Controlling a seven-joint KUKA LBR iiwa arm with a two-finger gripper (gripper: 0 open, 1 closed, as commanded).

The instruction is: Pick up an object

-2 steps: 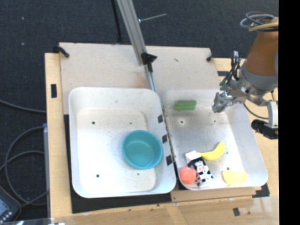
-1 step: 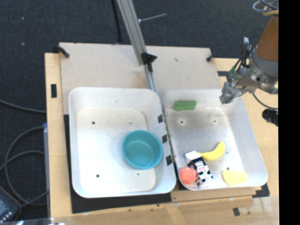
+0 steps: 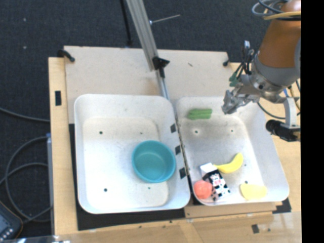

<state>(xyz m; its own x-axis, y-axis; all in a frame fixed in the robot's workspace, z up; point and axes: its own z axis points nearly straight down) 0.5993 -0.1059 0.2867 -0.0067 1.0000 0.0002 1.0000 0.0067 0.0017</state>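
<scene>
My gripper (image 3: 230, 105) hangs over the far right corner of the right bin (image 3: 263, 151), just right of a green oblong object (image 3: 199, 114) lying at the bin's far wall. Nothing shows between its tips. At the bin's near side lie a yellow banana (image 3: 230, 164), a black-and-white spotted block (image 3: 216, 183), a pink-red ball (image 3: 203, 189) and a yellow flat piece (image 3: 252, 191). A teal bowl (image 3: 153, 161) stands in the left bin (image 3: 101, 135), near its right wall.
A slanted metal pole (image 3: 147, 34) rises from the back of the bench between the bins. Cables and a black fitting (image 3: 281, 128) sit at the right bin's right rim. The bench edge runs just below both bins.
</scene>
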